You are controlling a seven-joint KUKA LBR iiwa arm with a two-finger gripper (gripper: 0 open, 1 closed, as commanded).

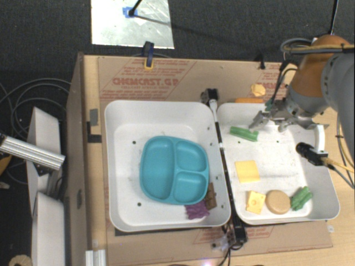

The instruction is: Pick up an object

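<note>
Camera view, looking down at a slant on two white bins side by side on a brown board. Left bin [119, 148]: a teal divided plate [173, 169] lies near its middle, three compartments, nothing visible in them. Against the plate's near right edge sit a small purple piece [195, 210] and a dark brown piece [211, 197], both close to the bin's near right corner; they appear to touch each other.

Right bin [327, 195]: a green elongated piece [243, 133] lies near the far left corner, tilted. A yellow square block [247, 170] sits near the middle, toward the left wall. Along the near edge, left to right: a yellow cheese-like wedge with holes [255, 201], a round tan biscuit-like piece [278, 201] just beside it, and a green leafy piece [301, 198] touching or almost touching the biscuit.

Arm enters from the right, orange band above the wrist. Gripper [269, 117] hangs over the far part of the right bin, just beside the green elongated piece, its left finger [258, 119] close to that piece's right end. Fingers look spread apart, nothing seen between them.

Outside the bin's far edge, an orange piece [249, 100] and a yellow piece [258, 90] rest on the board.
</note>
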